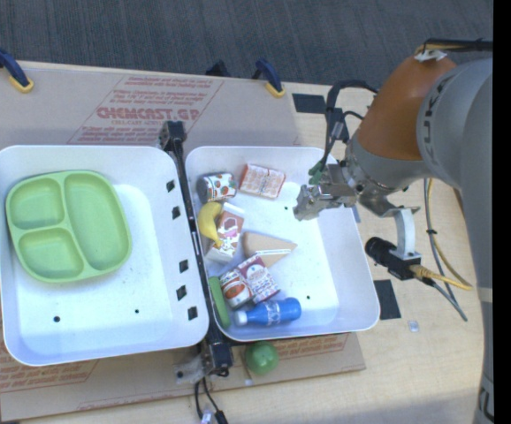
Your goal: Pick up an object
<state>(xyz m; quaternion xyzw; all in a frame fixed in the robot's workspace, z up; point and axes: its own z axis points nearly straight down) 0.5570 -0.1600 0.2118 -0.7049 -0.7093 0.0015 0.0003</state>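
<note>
Right of centre in the frame, the gripper (313, 200) hangs over the right bin (348, 276); how wide it stands and whether it holds anything cannot be told. Candidate objects crowd that bin's left half: a cheese wedge (269, 246) nearest, a red-patterned packet (262, 181) above, a banana (208, 223) and a blue bottle (269, 312) lower down. A clean pick probably favours the wedge, approached from straight above, clear of its neighbours. Left of these, the other bin (79, 325) carries a green divided tray (67, 226). Both bins rest on cardboard (149, 104) clamped to a pale bench (415, 360).
</note>
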